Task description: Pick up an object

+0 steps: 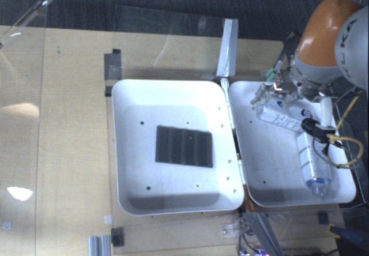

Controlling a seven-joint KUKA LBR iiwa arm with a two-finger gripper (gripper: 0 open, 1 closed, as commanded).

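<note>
Starting on the left, the wooden bench (pixel 57 134) is bare. Next comes the left bin (pixel 132 105), with one thing in it: a dark ribbed mat (pixel 184 146) lying flat in the middle, well apart from the walls.

Across the divide is the right bin (pixel 271 162), and this is where the action is. The gripper (pixel 268 94) hangs over its far left corner, just inside the rim. Just beside it, on the near right, a flat white bar (pixel 279 117) lies at a slant across the far part of the floor. From this angle I can't tell whether the gripper touches the bar or is a little above it. Is the gripper open or closed? I cannot tell; the wrist hardware hides it, and nothing can be seen in its grasp.

Further right, a clear bottle (pixel 308 160) lies on its side along the right wall, with its blue cap towards the near edge. Above it all is the arm (pixel 326 24), reaching in from the far right.

My read is that this is the approach step, and nothing is lifted yet. The white bar looks like the likeliest target, being the closest thing. The next move calls for lining up across the bar's narrow width, going down to it, closing, and then lifting straight up. A thing that flat and low could easily slip out.
</note>
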